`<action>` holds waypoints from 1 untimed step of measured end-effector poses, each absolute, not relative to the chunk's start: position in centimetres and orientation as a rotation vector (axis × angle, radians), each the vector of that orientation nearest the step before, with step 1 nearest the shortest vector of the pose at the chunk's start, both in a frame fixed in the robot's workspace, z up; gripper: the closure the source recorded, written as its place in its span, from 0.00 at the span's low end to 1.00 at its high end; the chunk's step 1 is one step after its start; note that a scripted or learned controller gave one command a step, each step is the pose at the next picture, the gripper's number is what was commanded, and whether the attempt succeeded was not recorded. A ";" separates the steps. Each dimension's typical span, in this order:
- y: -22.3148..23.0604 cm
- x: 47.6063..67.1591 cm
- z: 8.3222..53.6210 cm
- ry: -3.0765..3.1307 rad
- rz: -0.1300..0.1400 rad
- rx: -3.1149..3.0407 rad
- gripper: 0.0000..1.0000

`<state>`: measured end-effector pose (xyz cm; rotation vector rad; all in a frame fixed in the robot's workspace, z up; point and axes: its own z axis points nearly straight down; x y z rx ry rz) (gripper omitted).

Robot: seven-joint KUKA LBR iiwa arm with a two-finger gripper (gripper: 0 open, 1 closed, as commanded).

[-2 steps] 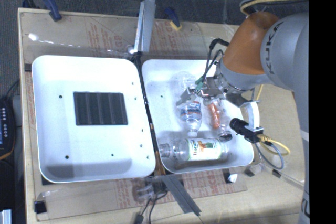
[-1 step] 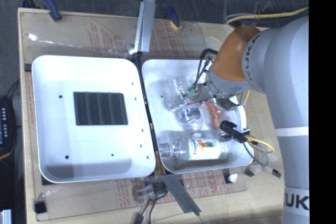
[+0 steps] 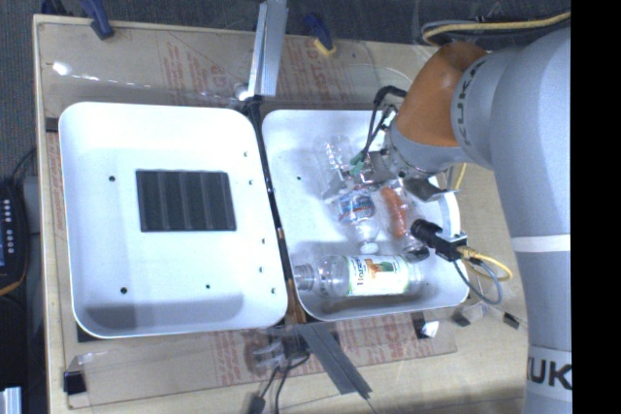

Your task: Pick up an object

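Two white bins sit side by side on the surface [image 3: 58, 53]. Left bin [image 3: 97, 160] has a dark ribbed rectangular panel [image 3: 185, 201] set in its floor, a few small dark holes around it. Right bin [image 3: 291, 170] holds the clutter.

Lying on its side near the front wall of the right bin: a clear plastic bottle [image 3: 354, 275] with a white, green and orange label, cap end pointing toward the left bin. Further back, near bin centre, a second, smaller clear bottle [image 3: 357, 210] with a blue label, crumpled looking. Just right of it an orange object [image 3: 395, 208], partly hidden under the wrist hardware. A clear crinkled plastic piece [image 3: 332, 153] lies toward the back of the bin.

Grey arm with orange band [image 3: 432, 102] reaches in from the right and hangs over the right half of the right bin. Gripper [image 3: 376, 177] is low over the small bottle and orange object, mostly masked by the wrist and cabling. Cannot tell how far apart the fingers stand, nor whether anything sits between them. A black connector with a yellow cable [image 3: 439, 242] sticks out near the right wall.

Blue clamps [image 3: 95, 13] grip the far edge of the surface. A metal bar [image 3: 266, 44] stands at the back between the bins.
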<state>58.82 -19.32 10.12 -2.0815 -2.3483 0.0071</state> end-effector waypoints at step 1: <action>-19.5 61.6 18.3 -2.463 0.001 -1.949 1.00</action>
